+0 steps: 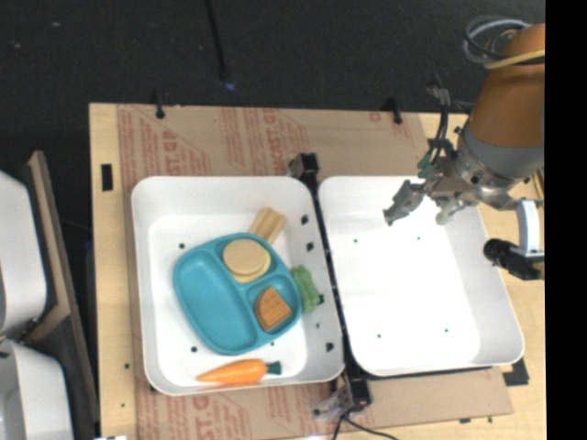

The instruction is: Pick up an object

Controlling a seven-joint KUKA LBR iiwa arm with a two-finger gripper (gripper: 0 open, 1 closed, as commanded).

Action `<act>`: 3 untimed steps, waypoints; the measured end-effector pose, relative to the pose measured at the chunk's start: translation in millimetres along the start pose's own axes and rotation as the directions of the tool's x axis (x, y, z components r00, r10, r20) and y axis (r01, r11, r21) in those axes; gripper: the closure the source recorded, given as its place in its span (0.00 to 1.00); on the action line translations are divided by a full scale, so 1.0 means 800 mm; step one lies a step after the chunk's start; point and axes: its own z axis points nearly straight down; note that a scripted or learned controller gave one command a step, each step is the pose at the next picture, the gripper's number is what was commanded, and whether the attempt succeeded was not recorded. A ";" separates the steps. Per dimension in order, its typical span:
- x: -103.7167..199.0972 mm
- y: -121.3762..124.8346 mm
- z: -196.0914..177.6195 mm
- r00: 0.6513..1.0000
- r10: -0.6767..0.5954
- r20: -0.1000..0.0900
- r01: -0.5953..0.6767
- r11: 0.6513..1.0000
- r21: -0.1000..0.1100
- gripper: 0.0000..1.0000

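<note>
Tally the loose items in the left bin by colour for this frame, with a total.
Blue: 1, the divided tray
Tan or brown: 3, round disc, waffle-like piece, wooden block
Orange: 1, carrot
Green: 1, small piece at the tray's edge
Total: 6

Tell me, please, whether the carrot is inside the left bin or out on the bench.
Inside. The carrot lies flat on the floor of the left bin, along its near wall, just below the blue tray.

bins (pixel 151 246): white
tray (pixel 206 301): light blue
round biscuit (pixel 248 258): pale tan
waffle piece (pixel 273 309): brown, grid pattern
carrot (pixel 234 371): orange, green end
bench (pixel 197 140): light wood, red printed stripes
arm (pixel 509 99): orange band, grey wrist
</note>
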 end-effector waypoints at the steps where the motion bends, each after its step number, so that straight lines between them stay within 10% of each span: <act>1: 0.000 0.000 -0.001 1.000 0.000 0.000 0.000 1.000 -0.002 0.00; 3: 0.004 0.000 0.133 1.000 0.000 0.000 0.000 1.000 0.004 0.00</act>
